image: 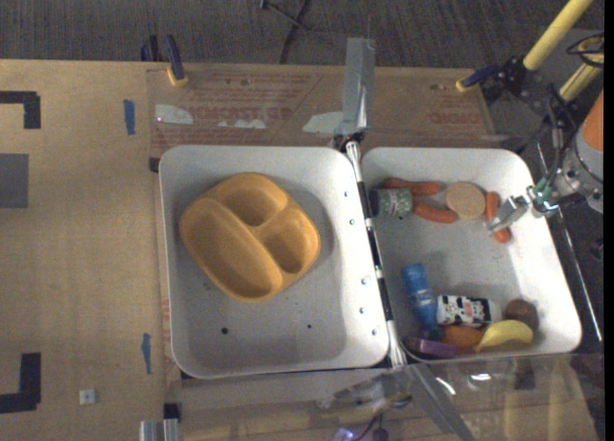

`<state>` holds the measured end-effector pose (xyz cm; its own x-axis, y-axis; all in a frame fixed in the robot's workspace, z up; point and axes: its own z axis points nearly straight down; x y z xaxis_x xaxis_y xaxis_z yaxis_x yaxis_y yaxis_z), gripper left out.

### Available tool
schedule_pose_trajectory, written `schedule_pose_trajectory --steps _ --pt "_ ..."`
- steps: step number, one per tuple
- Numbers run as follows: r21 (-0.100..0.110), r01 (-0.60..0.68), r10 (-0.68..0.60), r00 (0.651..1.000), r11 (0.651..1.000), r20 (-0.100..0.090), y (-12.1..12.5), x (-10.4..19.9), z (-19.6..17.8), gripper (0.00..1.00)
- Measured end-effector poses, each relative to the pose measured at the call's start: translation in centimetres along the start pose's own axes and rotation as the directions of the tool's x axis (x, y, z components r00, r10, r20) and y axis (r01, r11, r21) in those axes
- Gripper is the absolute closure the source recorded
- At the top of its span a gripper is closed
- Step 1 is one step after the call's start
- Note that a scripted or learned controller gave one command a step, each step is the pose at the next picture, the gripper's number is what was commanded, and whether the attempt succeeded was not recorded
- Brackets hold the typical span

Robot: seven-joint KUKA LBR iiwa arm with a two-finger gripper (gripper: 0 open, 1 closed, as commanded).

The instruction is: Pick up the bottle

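the bottle (419,296) was small and blue, with a lighter blue end pointing toward the far side of the right bin (460,255). it lay on its side on the bin floor near the left wall, just beside the black-and-white carton (464,311) at its lower right. nothing gripped it.

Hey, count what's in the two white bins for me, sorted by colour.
Orange or yellow-orange: divided plate, carrots and other pieces: 6
Blue: bottle: 1
Green: can: 1
Tan: disc: 1
Other: 4
Total: 13
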<state>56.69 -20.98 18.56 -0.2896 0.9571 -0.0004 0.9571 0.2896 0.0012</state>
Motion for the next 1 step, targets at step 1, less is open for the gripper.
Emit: schedule_pose_trajectory --steps 1 --pt "0.001 -0.022 0.022 1.0 1.0 -0.001 -5.29 8.61 3.71 0.0"
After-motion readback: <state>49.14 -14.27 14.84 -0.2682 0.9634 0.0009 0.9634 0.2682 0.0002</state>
